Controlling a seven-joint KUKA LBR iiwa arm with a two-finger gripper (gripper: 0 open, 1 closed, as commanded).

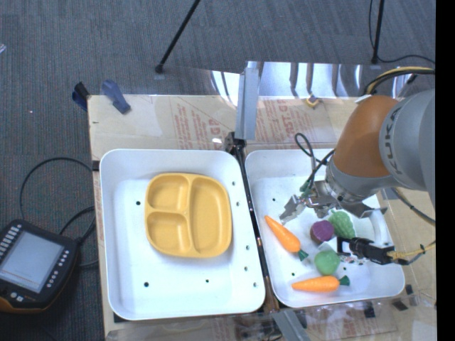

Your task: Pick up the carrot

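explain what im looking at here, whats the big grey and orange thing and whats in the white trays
It is a robot arm, seen by one camera fixed above the bench, looking down at a slant. At its tip sits a two-finger gripper, hovering over the right bin with nothing between its fingers. That bin holds two toy carrots, one just below the gripper and one near the front, plus a purple vegetable and two green ones. The left bin holds a yellow divided plate.

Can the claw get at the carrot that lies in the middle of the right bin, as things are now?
Probably yes. The claw hangs just above and beside that carrot, nothing covers it, and the purple vegetable lies apart from it.
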